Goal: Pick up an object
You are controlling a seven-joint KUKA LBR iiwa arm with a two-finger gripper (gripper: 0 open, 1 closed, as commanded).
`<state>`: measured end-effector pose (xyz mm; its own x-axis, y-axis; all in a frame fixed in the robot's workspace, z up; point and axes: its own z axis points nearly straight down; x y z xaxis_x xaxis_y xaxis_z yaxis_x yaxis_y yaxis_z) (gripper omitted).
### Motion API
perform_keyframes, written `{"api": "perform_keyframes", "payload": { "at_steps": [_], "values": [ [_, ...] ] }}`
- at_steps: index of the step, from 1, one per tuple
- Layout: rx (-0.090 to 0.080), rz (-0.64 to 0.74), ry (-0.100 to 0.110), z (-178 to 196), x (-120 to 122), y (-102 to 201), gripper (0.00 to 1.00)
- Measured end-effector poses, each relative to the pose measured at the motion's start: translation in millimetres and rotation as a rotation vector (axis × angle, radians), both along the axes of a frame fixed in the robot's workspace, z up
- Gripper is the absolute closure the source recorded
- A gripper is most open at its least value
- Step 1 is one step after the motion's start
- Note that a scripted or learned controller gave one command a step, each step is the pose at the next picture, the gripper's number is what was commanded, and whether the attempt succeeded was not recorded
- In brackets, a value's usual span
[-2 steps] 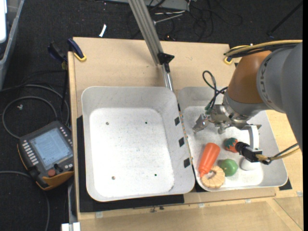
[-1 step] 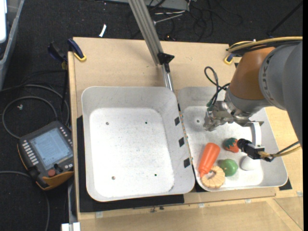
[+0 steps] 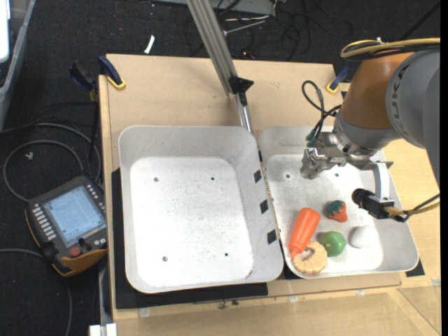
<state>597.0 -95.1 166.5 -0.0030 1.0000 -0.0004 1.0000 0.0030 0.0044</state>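
My gripper [image 3: 312, 165] hangs over the upper left part of the right bin [image 3: 288, 140], under the grey arm with its orange band [image 3: 371, 89]. Nothing shows beneath it but bare bin floor. In the bin's lower half lie an orange carrot [image 3: 303, 229], a small red fruit with a green top [image 3: 337, 211], a green round object [image 3: 333, 243], a white ball [image 3: 361, 237] and a tan ridged round piece [image 3: 310, 259]. The carrot lies about a hand's width below the gripper. The red fruit sits below and slightly to the right of it.
The left bin [image 3: 133, 187] stands beside the right one, sharing a raised rim. A metal pole [image 3: 213, 37] slants down to the bench's back. A teach pendant [image 3: 66, 219] lies on the floor left. Black cables [image 3: 318, 107] hang near the wrist.
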Motion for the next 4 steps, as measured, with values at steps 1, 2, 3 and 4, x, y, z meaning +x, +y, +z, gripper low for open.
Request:
{"api": "perform_keyframes", "payload": {
  "at_steps": [1, 2, 3, 4],
  "values": [
    [-0.001, 0.000, -0.003, 64, 0, -1, 1.00],
    [-0.001, 0.000, -0.002, 117, 2, -1, 1.00],
    [0.001, 0.004, 0.005, 112, -2, 44, 1.00],
    [0.002, 0.005, 0.007, 92, -13, 99, 1.00]
  ]
}}
